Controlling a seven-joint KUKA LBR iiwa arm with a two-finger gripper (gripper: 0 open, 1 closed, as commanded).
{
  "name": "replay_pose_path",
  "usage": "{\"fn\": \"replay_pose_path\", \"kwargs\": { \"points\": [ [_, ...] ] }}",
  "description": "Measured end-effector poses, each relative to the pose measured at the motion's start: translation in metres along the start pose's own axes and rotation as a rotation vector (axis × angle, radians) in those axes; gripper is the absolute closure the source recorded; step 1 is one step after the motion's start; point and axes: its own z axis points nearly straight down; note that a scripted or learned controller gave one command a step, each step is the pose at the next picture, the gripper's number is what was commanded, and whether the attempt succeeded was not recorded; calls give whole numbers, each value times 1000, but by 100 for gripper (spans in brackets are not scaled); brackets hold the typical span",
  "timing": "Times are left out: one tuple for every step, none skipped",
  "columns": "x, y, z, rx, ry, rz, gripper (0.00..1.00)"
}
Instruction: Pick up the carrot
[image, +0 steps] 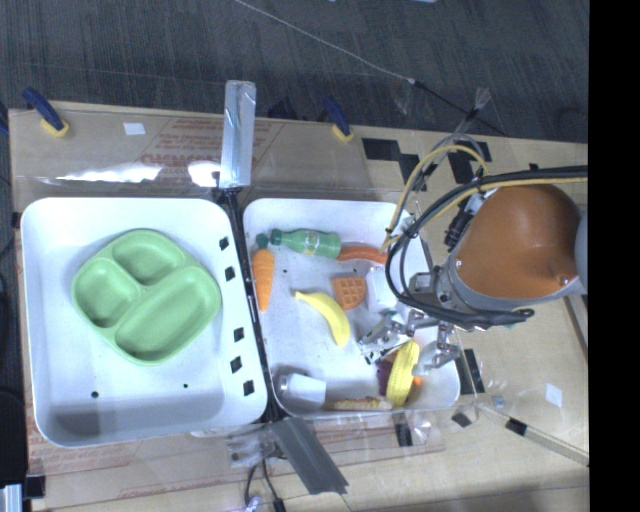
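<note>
The orange carrot (262, 278) lies lengthwise along the left wall of the right bin (300, 215), just below the cap end of a green bottle (301, 242). My gripper (412, 346) hangs over the bin's lower right corner, far to the right of the carrot. It is open, with its metal fingers (383, 338) spread above a yellow and purple toy (402, 372). Nothing sits between the fingers. The arm's orange band (515, 245) covers the bin's right wall.
A banana (328, 315), a waffle (350, 292) and a red sausage (362, 254) lie mid-bin. A white cup (300, 388) and a thin stick (358, 404) rest by the front wall. The left bin (60, 400) holds a green divided plate (146, 294).
</note>
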Motion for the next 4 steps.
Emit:
{"fn": "replay_pose_path", "kwargs": {
  "points": [
    [-70,44,61,6,-4,148,0],
    [-21,22,55,1,0,87,0],
    [-25,22,45,1,-2,78,100],
    [-25,22,45,1,-2,77,0]
  ]
}}
